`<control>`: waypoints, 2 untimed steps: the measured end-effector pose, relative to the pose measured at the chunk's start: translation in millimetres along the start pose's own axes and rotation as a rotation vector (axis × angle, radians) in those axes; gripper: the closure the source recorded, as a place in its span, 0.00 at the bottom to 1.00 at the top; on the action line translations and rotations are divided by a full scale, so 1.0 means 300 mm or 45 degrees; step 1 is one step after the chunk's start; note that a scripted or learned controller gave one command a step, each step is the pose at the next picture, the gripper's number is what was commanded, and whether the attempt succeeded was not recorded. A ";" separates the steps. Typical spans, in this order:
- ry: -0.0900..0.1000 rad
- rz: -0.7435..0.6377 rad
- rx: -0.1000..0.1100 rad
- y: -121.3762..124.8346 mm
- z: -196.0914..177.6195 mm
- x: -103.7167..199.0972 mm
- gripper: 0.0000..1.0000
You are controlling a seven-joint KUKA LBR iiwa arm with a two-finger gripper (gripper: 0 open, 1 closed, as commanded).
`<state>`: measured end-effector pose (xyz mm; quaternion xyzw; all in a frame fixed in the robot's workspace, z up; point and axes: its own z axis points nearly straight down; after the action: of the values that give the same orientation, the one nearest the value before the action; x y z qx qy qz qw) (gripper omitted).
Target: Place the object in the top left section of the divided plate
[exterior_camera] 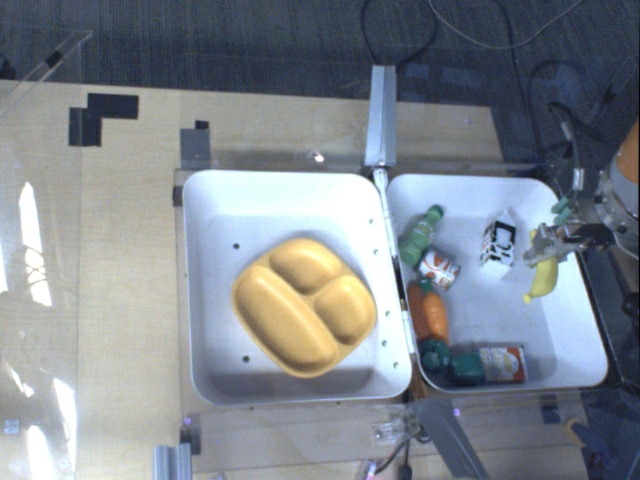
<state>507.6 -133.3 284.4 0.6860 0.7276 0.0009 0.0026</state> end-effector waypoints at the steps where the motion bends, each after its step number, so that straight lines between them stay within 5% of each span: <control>1: 0.000 0.000 0.000 0.000 0.000 0.000 0.00; 2: -0.003 0.220 -0.009 -0.052 0.609 0.103 0.00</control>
<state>491.1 -103.8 101.5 0.7461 0.6658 0.0029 0.0059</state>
